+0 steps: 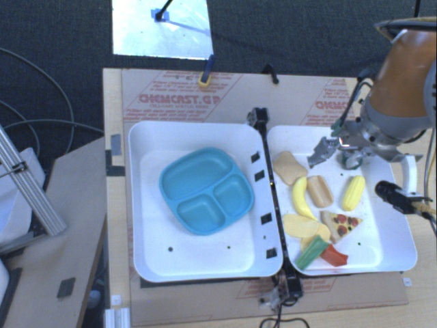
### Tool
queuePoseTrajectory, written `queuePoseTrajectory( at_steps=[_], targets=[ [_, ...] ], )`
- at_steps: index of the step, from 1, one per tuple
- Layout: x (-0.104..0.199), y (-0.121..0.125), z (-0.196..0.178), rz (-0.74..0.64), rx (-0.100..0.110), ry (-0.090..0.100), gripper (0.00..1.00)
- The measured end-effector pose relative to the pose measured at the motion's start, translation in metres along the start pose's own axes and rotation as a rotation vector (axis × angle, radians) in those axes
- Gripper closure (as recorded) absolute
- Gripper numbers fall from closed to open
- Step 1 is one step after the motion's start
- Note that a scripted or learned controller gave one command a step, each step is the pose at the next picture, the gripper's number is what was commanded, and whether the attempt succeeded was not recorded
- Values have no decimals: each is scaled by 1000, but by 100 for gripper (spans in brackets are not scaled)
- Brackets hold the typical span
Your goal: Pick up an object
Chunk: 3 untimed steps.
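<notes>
The right bin (389,251) holds several toy foods: a tan bread slice (287,167), a banana (300,198), a hot dog bun (319,190), a yellow corn cob (353,192), a pizza slice (341,223), a pale yellow piece (299,225), a green piece (311,251) and a red piece (334,255). My gripper (336,156) hangs over the far part of this bin, above and between the bread and the corn. Its fingers stand apart, open, with nothing between them.
The left bin (150,251) holds a blue divided plate (206,190). A black divider with clips (265,183) runs between the bins. A black fitting (392,195) juts in at the right bin's right rim. A shiny sheet (161,19) lies behind the bench.
</notes>
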<state>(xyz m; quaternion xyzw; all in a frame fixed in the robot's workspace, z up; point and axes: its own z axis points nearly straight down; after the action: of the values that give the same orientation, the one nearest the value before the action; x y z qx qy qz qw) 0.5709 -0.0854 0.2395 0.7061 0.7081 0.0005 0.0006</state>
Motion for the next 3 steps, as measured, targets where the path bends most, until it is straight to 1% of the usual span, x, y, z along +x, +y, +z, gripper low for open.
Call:
queuePoseTrajectory(
  at_steps=[1, 2, 3],
  targets=[
    [-1, -40, 102, 3, 12, 2, 0],
    [0, -86, 157, 3, 4, 3, 0],
    [1, -79, 139, 1, -12, 4, 100]
  ],
)
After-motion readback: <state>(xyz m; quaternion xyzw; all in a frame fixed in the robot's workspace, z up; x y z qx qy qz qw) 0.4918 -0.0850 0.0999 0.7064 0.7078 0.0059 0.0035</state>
